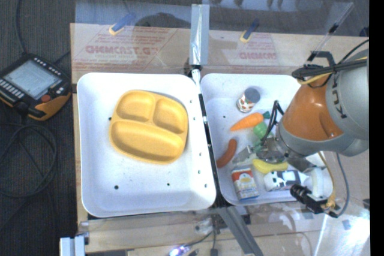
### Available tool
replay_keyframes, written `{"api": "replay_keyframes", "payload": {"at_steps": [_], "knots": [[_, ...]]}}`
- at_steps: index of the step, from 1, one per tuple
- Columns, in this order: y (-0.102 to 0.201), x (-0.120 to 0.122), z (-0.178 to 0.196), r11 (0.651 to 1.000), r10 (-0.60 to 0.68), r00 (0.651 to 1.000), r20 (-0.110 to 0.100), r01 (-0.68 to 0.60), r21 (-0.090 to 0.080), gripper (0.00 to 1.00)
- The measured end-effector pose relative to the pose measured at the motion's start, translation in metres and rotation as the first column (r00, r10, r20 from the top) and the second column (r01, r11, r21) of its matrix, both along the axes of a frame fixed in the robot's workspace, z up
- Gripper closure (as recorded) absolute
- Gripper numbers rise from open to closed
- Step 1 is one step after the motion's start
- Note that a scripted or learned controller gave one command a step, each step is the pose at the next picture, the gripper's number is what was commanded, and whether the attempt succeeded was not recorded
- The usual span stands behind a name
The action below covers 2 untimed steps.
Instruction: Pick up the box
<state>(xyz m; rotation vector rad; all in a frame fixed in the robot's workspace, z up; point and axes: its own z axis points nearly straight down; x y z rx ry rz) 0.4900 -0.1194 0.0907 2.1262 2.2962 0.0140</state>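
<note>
The box (pixel 244 183) is a small carton with a red and white front, lying near the front edge of the right bin (pixel 219 106). My gripper (pixel 267 151) hangs low over the bin's middle, under the arm's orange band (pixel 311 116), just behind and to the right of the box. A yellow banana (pixel 269 166) and a black-and-white packet (pixel 282 180) lie directly below the gripper, beside the box. The wrist covers the gripper's tips.
The right bin also holds an orange carrot (pixel 247 123), a brown sausage (pixel 226 153), a small can (pixel 248 99) and a green item (pixel 261 131). A yellow sectioned tray (pixel 149 126) lies in the left bin (pixel 96 189). A teach pendant (pixel 33 86) rests on the floor at left.
</note>
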Motion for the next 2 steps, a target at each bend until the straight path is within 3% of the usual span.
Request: {"api": "replay_keyframes", "payload": {"at_steps": [1, 2], "knots": [[0.0175, 0.0021, 0.0002, 0.997, 0.071, 0.997, 0.003, -0.071, -0.006, 0.00], [0.0199, 0.0026, 0.0090, 0.997, 0.072, 0.997, 0.002, -0.072, 0.001, 1.00]]}}
